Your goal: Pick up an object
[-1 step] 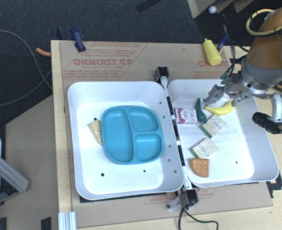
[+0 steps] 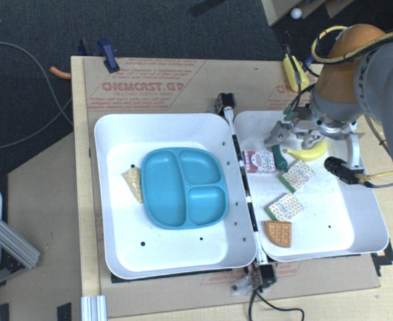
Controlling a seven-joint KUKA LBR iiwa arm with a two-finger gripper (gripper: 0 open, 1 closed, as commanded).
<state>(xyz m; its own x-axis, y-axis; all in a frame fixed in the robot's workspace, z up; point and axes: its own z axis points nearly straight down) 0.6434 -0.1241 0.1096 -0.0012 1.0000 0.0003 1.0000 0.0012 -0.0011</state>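
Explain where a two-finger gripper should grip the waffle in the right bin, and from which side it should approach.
The waffle lies flat near the right bin's front wall, apart from the packets. Probably best to come straight down and close the jaws across its left and right edges, since the wall crowds its front edge.

Blue divided plate (image 2: pixel 183 187); yellow banana (image 2: pixel 306 154); golden-brown waffle (image 2: pixel 279 233); white bins (image 2: pixel 109 152).

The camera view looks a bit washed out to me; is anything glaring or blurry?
Camera view: the white bins glare brightly under even light; shadows stay faint; the blue plate looks sharp, while the small packets and gripper look slightly soft.
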